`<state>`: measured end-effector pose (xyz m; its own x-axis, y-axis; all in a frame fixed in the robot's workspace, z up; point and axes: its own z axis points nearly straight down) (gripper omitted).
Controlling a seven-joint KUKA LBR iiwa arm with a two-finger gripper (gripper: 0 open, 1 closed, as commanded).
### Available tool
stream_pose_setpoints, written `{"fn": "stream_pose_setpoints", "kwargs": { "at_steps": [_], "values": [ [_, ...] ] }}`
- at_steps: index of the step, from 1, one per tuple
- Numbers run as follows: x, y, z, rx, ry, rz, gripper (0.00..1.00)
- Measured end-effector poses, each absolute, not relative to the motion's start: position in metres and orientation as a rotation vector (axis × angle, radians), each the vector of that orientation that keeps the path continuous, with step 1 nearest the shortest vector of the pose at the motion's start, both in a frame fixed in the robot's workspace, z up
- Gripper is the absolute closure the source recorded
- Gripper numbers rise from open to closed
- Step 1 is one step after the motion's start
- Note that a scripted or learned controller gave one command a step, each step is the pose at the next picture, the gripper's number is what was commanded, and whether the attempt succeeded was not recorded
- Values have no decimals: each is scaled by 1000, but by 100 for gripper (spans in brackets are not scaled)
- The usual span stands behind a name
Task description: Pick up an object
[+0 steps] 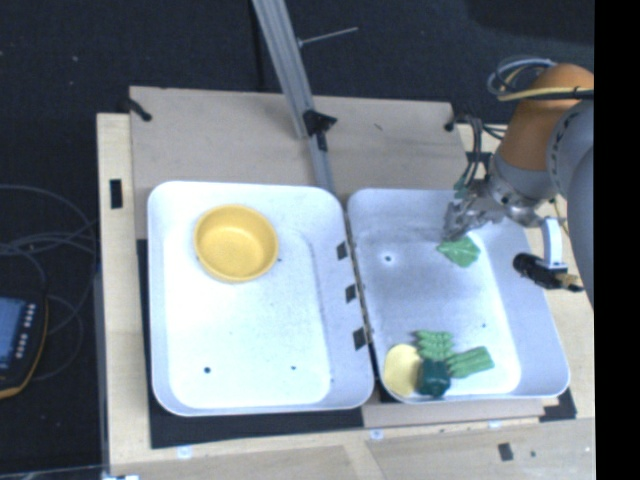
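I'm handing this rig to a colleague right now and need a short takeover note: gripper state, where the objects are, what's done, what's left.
Gripper: low over the far part of the right white bin, directly above a small flat green piece. Whether it grips that piece cannot be told.
Objects: a round yellow plastic bowl sits in the left white bin. At the right bin's near edge lie a pale yellow round item, a dark teal block and a green ridged toy, clustered together.
Done: arm positioned at the green piece.
Left: confirm a grasp and lift.

No text, label, brand, number or sign can be read anywhere here.
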<state>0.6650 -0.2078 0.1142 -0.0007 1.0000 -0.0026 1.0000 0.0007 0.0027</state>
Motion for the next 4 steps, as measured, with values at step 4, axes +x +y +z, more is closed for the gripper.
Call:
{"fn": "stream_pose_setpoints", "kwargs": {
  "at_steps": [4],
  "values": [
    [667,-150,268,2217,2225,3,100]
  ]
}}
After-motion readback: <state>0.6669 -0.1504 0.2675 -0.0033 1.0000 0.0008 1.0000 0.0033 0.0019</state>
